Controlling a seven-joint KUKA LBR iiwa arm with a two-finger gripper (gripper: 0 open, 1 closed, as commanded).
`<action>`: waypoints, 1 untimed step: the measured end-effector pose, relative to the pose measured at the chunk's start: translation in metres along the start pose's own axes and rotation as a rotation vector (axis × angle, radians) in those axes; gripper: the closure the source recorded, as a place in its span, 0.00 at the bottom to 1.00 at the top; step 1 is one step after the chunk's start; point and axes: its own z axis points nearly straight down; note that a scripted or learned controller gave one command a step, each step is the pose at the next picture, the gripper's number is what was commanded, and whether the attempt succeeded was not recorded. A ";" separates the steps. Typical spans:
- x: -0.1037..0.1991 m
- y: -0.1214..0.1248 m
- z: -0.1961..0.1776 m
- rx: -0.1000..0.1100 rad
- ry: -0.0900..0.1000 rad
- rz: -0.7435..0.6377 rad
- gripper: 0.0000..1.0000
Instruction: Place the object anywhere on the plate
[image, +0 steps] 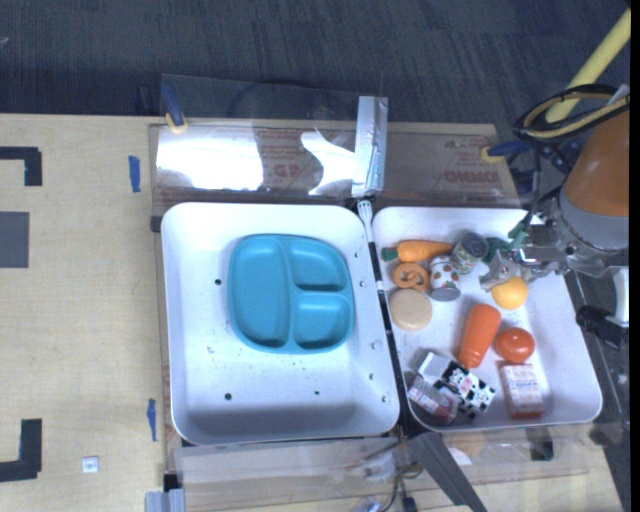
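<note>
Pincer (506, 272), grip state unclear, hovers over lemon (511, 293) near right bin's (585, 355) rim.

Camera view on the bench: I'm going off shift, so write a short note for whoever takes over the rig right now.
End effector: low over the right bin, directly above the yellow lemon-like toy. Whether it grips the toy cannot be told from this view.
Blue divided plate: in the left bin, nothing on it.
Other items in the right bin: carrot, orange cylinder, tomato, beige round piece, small packets near the front.
Done: arm is at the right bin.
Left: secure one object, carry it to the left bin, set it anywhere on the plate.
</note>
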 end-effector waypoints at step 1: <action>0.085 -0.008 0.012 0.004 0.002 -0.137 1.00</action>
